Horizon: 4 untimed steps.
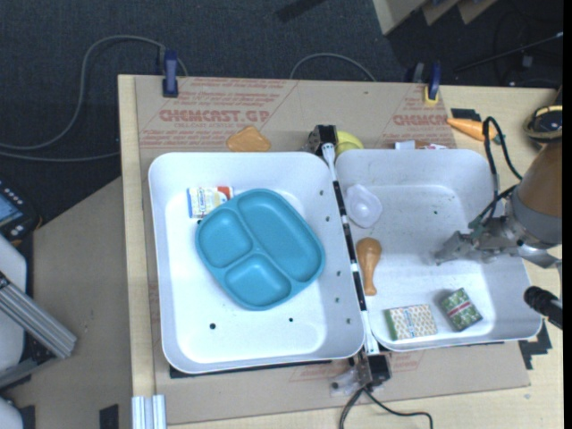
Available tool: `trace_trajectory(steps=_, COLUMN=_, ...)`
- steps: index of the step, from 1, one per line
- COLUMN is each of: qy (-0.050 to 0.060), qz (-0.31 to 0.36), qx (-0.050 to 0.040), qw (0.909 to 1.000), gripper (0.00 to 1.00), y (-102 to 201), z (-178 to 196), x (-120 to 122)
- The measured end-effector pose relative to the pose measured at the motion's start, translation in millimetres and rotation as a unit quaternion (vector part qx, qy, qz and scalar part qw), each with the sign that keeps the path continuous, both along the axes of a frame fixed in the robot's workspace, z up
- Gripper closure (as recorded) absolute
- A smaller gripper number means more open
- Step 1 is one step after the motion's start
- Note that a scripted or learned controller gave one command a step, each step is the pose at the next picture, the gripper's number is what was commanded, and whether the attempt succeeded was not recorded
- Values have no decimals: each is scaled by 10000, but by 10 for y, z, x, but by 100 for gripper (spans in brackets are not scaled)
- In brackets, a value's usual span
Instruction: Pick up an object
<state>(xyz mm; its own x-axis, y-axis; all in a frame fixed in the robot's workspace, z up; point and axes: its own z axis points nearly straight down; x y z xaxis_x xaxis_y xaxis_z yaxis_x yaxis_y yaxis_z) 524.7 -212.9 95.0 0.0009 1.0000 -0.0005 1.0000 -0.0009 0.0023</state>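
While the left bin point(179, 329) holds a blue divided plate point(258, 248) and a small carton point(207, 199), the right bin point(420, 172) holds a tan toy point(367, 260), two packets (patterned point(410, 321), green point(460, 308)) and the jaws point(456, 247); their spread I cannot tell.

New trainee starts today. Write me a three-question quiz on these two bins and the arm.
1. True or false: the blue divided plate lies in the left bin.
2. Which lies nearest the right bin's front rim? A) clear cup B) patterned packet C) orange piece
3. Fill in: the gripper hangs over the ____ bin.

Key: 1 true. 2 B, beside the small green packet. 3 right.
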Motion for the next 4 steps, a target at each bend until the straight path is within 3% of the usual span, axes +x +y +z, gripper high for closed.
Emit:
trace_trajectory(steps=1, qy=30, qz=-1, qx=18, qw=10000, gripper=0, y=262, z=200, x=-474)
trace_trajectory(steps=2, qy=13, qz=28, qx=19, qw=10000, gripper=0, y=741, z=373, x=-448)
trace_trajectory(steps=3, qy=-44, qz=2, qx=-39, qw=10000, gripper=0, y=-61, z=668, x=378)
trace_trajectory(steps=4, qy=60, qz=-6, qx=25, qw=10000, gripper=0, y=210, z=285, x=-439)
